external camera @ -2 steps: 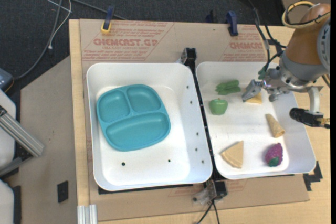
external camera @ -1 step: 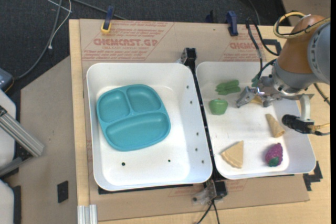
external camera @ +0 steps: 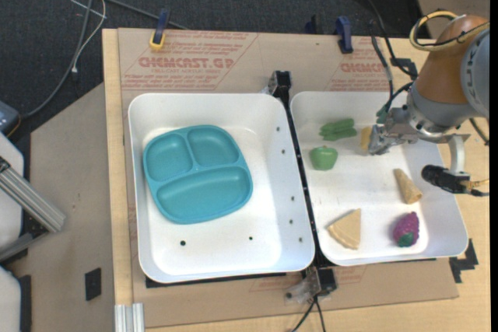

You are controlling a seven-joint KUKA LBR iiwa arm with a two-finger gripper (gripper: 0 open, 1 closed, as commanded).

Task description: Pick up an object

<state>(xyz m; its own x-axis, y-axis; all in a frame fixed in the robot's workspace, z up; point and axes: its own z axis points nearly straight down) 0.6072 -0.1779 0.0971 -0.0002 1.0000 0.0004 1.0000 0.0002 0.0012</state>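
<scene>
The right bin holds several toy foods. A green pickle-like piece lies at the back, with a small green apple just in front of it. Toward the front are a tan wedge, a tan cone and a purple grape bunch. My gripper is low in the back of this bin, right beside a small tan piece that it partly hides. Whether it touches that piece is unclear.
The left bin carries a teal divided plate. A black divider clamp sits between the bins at the back. The arm's grey and orange wrist hangs over the right bin's back right corner, with cables around it.
</scene>
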